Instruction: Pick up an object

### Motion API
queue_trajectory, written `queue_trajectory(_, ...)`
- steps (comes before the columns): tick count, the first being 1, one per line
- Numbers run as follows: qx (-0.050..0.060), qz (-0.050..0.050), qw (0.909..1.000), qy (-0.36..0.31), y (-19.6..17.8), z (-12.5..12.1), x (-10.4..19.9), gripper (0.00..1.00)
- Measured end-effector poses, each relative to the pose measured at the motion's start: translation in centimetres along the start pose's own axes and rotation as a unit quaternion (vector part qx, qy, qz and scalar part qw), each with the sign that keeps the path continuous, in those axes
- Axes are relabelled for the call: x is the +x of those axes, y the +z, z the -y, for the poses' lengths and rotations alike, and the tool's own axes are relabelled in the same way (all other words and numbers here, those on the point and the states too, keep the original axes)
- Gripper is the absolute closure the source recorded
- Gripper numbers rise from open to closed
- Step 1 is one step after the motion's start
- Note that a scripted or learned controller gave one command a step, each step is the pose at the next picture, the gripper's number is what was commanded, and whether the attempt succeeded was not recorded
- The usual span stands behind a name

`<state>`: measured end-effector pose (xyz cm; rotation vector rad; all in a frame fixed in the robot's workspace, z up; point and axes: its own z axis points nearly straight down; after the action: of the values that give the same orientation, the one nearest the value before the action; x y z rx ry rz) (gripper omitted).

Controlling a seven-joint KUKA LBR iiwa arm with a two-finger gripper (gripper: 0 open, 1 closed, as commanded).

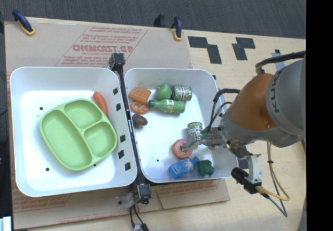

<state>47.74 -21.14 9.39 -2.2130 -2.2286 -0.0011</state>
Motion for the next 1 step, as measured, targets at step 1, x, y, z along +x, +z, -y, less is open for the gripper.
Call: queue_trajectory(1,0.0,-0.003,1.0,-0.004,-1.15,-0.26,0.22,1.0)
